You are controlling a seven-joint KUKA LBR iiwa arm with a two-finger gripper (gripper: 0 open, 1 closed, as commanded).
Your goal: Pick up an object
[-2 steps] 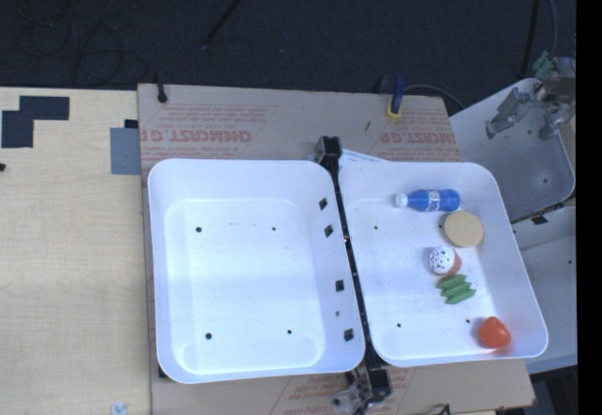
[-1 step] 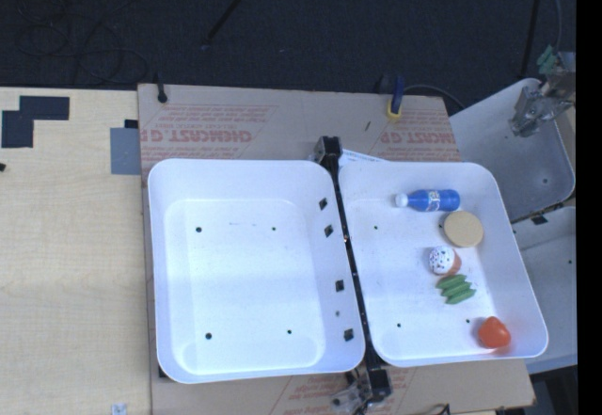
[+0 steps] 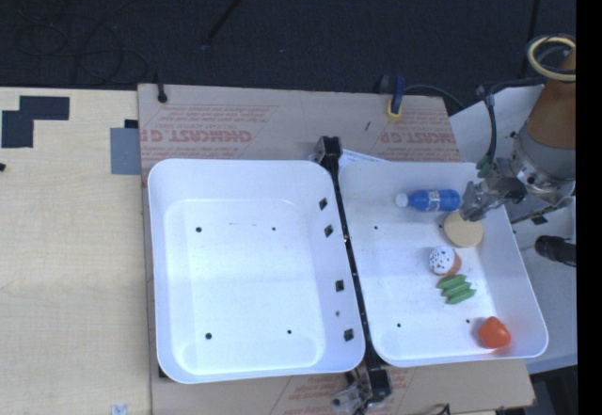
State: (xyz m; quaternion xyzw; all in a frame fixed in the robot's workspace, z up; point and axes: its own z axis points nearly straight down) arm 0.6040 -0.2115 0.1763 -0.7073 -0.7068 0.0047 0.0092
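The right bin [image 3: 404, 347] holds several small objects. A blue bottle [image 3: 429, 200] lies on its side near the far wall. A round tan disc [image 3: 463, 231] rests beside the right wall. Below it sit a white spotted ball [image 3: 440, 261] with an orange piece behind it, a green pod-like toy [image 3: 456, 288], and a red-orange ball [image 3: 493, 333] in the near right corner. My gripper [image 3: 475, 201] hangs at the bin's right rim, just above the tan disc and right of the bottle. Nothing shows between its fingers.
The left bin [image 3: 179, 215] sits beside the right one, with a black divider strip [image 3: 343, 253] between them. Cardboard [image 3: 235, 126] lies under both bins. A yellow clamp [image 3: 395, 107] and cables stand at the far edge. A wooden bench surface [image 3: 66, 263] spreads to the left.
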